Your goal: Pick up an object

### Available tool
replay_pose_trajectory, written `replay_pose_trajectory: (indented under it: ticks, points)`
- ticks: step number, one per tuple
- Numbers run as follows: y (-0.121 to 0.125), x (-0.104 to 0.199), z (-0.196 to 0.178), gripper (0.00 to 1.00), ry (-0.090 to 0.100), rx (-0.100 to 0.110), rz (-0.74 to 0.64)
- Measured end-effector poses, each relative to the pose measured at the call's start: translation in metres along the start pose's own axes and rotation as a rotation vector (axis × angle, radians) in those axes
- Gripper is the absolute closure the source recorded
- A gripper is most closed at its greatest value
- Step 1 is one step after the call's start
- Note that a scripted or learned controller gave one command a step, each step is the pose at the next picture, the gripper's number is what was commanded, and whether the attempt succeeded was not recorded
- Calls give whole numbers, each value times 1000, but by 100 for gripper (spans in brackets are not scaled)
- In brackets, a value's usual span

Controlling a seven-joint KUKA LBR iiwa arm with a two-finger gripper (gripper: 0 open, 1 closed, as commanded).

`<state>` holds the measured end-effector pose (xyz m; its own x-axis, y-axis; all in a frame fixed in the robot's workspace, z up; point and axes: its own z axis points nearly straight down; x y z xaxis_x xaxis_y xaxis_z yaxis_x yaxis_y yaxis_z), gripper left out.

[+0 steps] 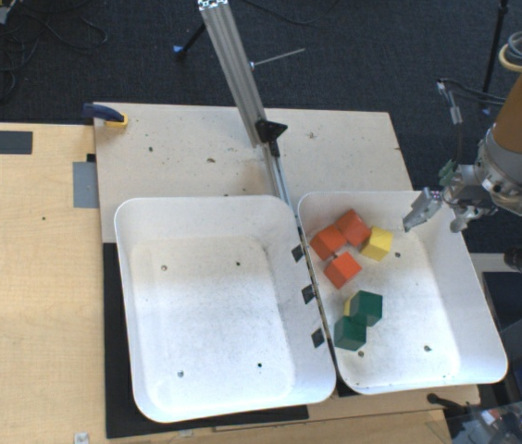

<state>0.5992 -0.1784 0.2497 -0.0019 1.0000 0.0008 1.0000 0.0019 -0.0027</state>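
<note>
The fingers [441, 213] hang spread and empty over the right bin's [469, 276] far edge, well apart from the yellow block [378, 244].

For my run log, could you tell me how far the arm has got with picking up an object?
Nothing looks picked yet: the orange blocks, yellow block and green blocks all lie in the right bin. The gripper hangs open above that bin's upper right, holding nothing. Descending, closing on a block and lifting all remain.
</note>
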Motion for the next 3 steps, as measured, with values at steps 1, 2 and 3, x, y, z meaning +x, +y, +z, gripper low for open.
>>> replay_pose_trajectory:
  ticks: [1,2,3]
  points:
    - [0,0,0,0,0,0,0]
    - [-1,-9,49,0,0,5,3]
    - [-2,-1,97,0,2,6,3]
